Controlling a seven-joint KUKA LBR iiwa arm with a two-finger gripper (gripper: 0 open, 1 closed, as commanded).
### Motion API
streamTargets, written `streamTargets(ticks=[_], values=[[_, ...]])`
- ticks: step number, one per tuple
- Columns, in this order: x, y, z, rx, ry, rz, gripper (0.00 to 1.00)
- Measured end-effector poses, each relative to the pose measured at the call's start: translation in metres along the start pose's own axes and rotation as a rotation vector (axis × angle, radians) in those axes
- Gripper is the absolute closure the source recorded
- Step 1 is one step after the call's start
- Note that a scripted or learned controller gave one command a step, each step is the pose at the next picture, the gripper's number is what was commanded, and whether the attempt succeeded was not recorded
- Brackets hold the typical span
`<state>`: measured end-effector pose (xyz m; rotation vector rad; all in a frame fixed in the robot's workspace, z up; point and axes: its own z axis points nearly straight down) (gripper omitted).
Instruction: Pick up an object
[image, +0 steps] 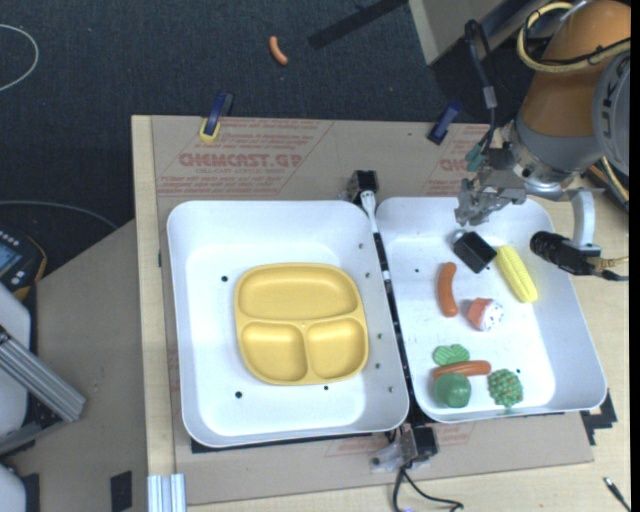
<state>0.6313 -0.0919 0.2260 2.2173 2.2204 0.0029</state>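
My gripper (479, 207) hangs over the far part of the right bin (575, 345), just behind a small black block (474, 250). Beside the block lies a yellow corn cob (517, 273). An orange sausage (447, 289) and a red-and-white piece (485, 314) lie in the middle of the bin. Near its front edge sit a green leafy piece (450, 354), a thin red sausage (461, 369), a green round piece (453, 391) and a broccoli floret (505, 387).
The left bin (200, 300) holds a yellow divided plate (299, 322). Clamps (213, 117) grip the cardboard base at the back. A black cable end (560, 252) hangs over the right bin's far right rim.
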Motion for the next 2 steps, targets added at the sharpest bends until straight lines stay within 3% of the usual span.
streamTargets(ticks=[1, 2], values=[[-0.001, -0.015, 0.010, 0.008, 0.002, 0.002, 1.00], [0.006, -0.016, -0.007, 0.000, 0.001, 0.000, 1.00]])
